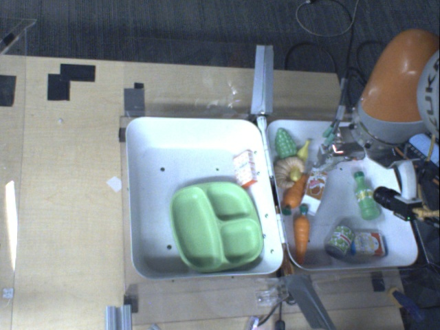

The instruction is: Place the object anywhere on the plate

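Note:
A light green divided plate [216,224] lies in the left bin [148,184], toward its front. A small white and orange carton [245,168] rests against that bin's right wall, just behind the plate. My gripper [329,150] hangs over the back of the right bin [405,253], above a small red and white packet [315,183] and close to a yellow piece [303,148]. Nothing is visibly held.
The right bin holds a green leafy toy [284,143], a beige bulb [289,166], two carrots [300,229], a green bottle [366,196] and two cans [355,243]. A metal post [262,81] stands behind the divider between the bins. The arm's grey and orange body fills the upper right.

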Motion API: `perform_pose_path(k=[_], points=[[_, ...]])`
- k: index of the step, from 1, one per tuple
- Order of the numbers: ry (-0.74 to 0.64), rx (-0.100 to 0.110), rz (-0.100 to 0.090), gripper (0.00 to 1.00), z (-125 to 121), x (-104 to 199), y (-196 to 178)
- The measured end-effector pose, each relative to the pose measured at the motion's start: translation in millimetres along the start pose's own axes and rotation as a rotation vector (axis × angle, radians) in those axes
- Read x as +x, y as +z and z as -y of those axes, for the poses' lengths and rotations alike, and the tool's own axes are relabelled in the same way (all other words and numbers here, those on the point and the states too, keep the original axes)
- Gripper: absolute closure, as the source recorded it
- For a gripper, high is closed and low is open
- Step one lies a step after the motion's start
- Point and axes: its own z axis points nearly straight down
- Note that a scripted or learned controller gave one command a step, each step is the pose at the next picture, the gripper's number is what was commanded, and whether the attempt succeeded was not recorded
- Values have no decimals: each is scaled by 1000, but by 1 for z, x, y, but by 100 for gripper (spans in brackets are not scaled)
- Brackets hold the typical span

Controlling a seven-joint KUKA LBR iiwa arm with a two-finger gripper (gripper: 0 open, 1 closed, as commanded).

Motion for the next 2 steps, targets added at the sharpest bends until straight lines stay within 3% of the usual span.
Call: perform_pose_path(k=[1,2], points=[[-11,4,0,100,34,93,58],[-114,-1,0,100,49,147,8]])
